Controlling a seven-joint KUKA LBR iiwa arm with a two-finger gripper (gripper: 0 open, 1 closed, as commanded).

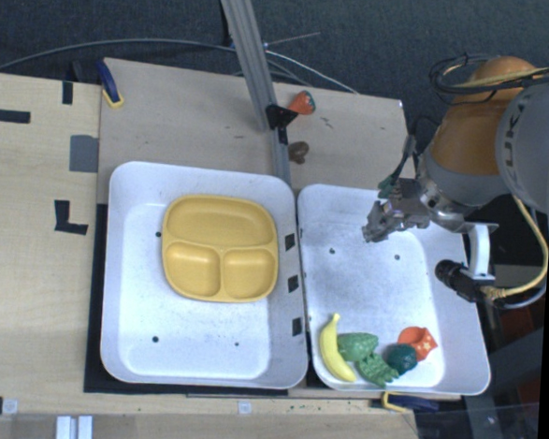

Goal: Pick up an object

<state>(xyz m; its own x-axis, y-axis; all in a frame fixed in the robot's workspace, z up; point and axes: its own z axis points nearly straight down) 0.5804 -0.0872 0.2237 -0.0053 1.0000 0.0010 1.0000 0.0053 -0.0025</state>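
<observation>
a divided tray (pixel 221 247) lies in the left bin (pixel 120 278). in the right bin (pixel 456 311), a banana (pixel 333 352) and other small objects (pixel 385 354) cluster at the near edge. the gripper (pixel 379 225) hangs over that bin's far part.

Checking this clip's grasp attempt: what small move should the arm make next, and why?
Probably move the pincer toward the right bin's near corner. It hangs over bare floor at the far end, while the banana, green toys and orange piece sit clustered there.
</observation>
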